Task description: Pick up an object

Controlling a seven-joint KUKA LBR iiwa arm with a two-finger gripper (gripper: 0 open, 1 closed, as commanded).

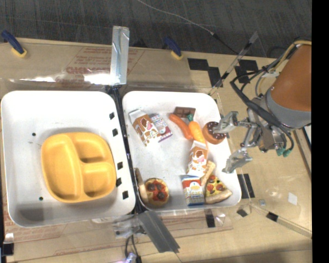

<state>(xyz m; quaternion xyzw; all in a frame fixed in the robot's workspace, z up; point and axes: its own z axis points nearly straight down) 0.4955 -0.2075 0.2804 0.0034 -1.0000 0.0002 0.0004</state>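
Note:
My gripper (230, 142) hangs over the right rim of the right bin (153, 160), open, with nothing between its fingers. One fingertip (226, 124) is right beside a brown donut (212, 132); the other (234, 162) is just outside the rim. Inside the bin lie an orange carrot (186, 128), a chocolate bar (183, 113), a brown-and-white carton (145, 128) with a purple packet (162, 126) against it, a small carton (197, 159), a pizza slice (214, 187), a blue-and-red carton (192, 191) and a round berry tart (155, 191).
The left bin (22, 114) holds a yellow divided plate (77, 166). A taped metal strip (119, 53) stands behind the bins, and another clamp piece (156, 232) sits at the front. Cables (252, 78) trail from the arm (290, 86) at the right.

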